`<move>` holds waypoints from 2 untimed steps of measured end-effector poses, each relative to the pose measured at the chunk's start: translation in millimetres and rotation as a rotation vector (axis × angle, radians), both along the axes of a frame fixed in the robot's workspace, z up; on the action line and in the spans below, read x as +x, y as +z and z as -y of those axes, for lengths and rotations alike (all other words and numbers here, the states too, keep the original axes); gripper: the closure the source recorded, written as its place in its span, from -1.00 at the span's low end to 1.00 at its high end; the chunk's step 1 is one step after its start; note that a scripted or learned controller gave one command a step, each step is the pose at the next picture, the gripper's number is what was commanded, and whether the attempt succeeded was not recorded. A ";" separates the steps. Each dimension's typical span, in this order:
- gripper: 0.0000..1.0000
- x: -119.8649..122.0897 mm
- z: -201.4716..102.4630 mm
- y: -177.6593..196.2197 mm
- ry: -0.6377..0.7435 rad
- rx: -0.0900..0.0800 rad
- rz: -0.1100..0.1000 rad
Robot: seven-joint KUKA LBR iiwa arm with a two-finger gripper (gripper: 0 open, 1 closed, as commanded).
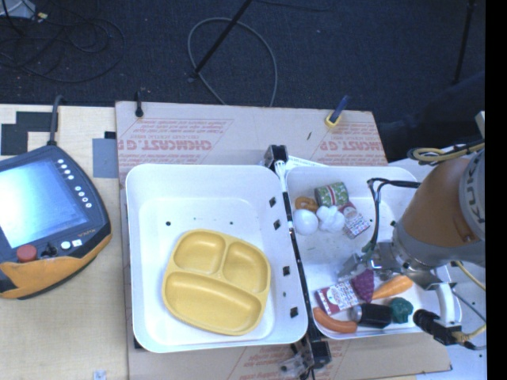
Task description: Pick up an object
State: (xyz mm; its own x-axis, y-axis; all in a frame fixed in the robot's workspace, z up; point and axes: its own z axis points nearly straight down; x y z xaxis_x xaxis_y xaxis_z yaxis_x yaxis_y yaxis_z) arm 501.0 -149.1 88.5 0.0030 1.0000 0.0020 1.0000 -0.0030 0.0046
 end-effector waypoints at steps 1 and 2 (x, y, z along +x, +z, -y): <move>-1.00 -4.7 -5.4 0.2 -0.002 -0.004 0.002; 1.00 -4.9 -6.2 8.4 -0.006 0.003 -0.006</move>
State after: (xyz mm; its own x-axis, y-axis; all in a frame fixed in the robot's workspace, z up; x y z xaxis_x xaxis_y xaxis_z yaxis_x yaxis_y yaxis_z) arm 496.0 -142.9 96.8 0.0092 0.9999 0.0054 1.0000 -0.0092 -0.0010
